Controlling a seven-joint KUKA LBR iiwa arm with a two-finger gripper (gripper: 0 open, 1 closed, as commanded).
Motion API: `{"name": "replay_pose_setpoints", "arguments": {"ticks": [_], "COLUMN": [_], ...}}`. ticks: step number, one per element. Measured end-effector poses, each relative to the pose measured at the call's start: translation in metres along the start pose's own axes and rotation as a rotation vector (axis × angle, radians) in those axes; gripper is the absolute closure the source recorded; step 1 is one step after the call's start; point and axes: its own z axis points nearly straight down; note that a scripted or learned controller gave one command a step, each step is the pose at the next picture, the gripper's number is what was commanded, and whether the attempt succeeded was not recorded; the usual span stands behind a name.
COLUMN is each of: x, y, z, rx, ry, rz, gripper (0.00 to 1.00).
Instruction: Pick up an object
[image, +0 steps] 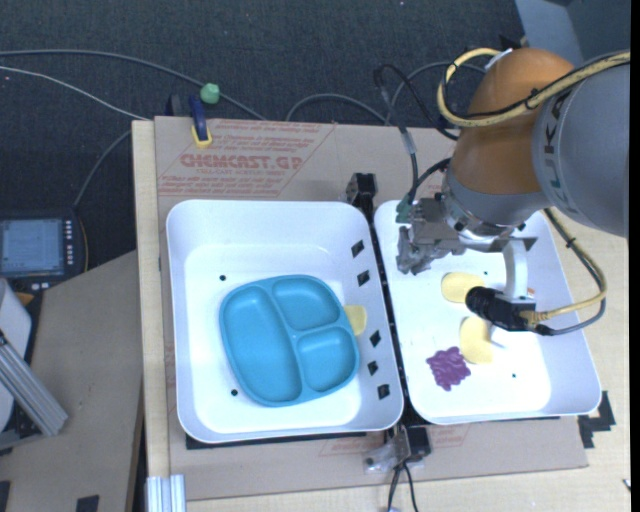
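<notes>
In the right bin (560, 390) lie a pale yellow piece (456, 288), a second yellow piece (478, 343) and a purple grape bunch (449, 367). My gripper (413, 258) hangs over the bin's upper left part, near the divider between the bins. It is a little left of and above the first yellow piece, and nothing shows in its grasp. The orange-banded wrist (510, 110) looms above it. In the left bin (200, 240) a blue divided plate (288, 338) lies flat, with a small yellow item (356, 319) at its right edge.
A black part with a yellow cable (495, 305) hangs off the arm between the two yellow pieces. A cardboard sheet (250, 150) lies behind the bins, with a blue and green clamp (203, 112) on its far edge. Cables run over the dark floor.
</notes>
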Motion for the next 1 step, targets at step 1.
{"name": "replay_pose_setpoints", "arguments": {"ticks": [1], "x": [0.0515], "y": [0.0186], "z": [-0.0059], "rx": [-0.003], "ry": [0.000], "rz": [0.001], "gripper": [1.00]}}
